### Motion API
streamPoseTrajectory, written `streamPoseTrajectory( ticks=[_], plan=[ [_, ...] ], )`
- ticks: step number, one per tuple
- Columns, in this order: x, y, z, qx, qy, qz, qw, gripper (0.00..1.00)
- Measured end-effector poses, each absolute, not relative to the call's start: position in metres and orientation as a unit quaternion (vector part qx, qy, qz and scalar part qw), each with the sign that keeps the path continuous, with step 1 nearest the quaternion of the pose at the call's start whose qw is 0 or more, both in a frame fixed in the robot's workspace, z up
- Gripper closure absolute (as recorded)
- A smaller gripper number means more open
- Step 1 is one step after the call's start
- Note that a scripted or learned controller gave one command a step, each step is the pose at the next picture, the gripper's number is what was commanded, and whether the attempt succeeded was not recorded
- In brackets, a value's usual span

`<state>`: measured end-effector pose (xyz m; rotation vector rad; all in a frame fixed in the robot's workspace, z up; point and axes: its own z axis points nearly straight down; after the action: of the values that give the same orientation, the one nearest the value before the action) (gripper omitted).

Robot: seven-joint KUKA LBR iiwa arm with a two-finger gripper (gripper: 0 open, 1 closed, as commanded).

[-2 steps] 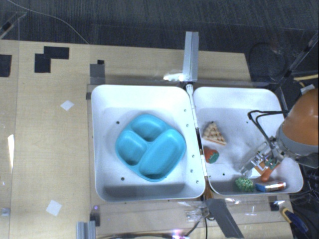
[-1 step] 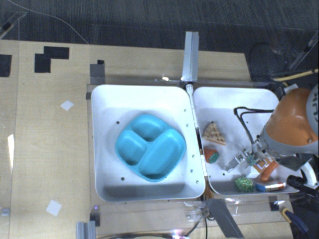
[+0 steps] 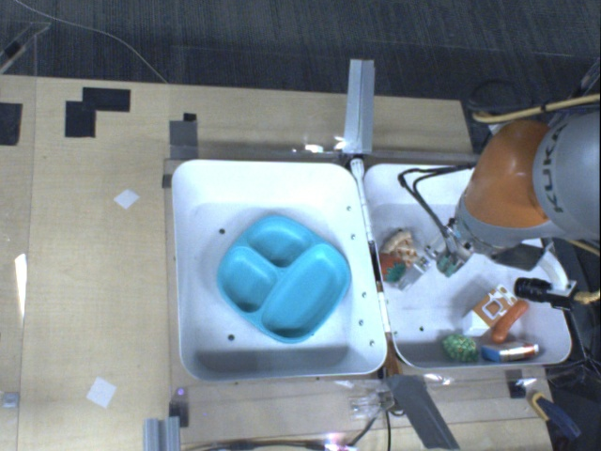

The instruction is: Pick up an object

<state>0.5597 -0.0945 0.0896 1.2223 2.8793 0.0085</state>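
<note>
My gripper (image 3: 443, 257) hangs low over the middle of the right bin (image 3: 554, 346), below the orange band of the arm (image 3: 507, 181). Just to its left lie a small tan and red toy figure (image 3: 402, 245) and a dark green piece (image 3: 394, 272), close to the wall between the bins. The gripper's tip sits beside these two, and whether it touches them I cannot tell. Along the bin's front edge lie a green bumpy toy (image 3: 459, 347), an orange and white block (image 3: 494, 304), an orange stick (image 3: 512, 321) and a blue and metallic piece (image 3: 507, 352).
The left bin (image 3: 202, 205) holds a blue sectioned plate (image 3: 284, 277). A metal post (image 3: 360, 106) stands behind the wall between the bins. Black cables (image 3: 423, 191) trail across the back of the right bin. Wooden bench (image 3: 84, 252) lies to the left.
</note>
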Motion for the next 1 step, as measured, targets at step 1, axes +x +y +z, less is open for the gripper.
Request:
streamPoseTrajectory(
  ticks=[1],
  plan=[
    [0.6316,-0.0901,0.0879,0.379,0.926,0.0017,0.005,0.00]
  ],
)
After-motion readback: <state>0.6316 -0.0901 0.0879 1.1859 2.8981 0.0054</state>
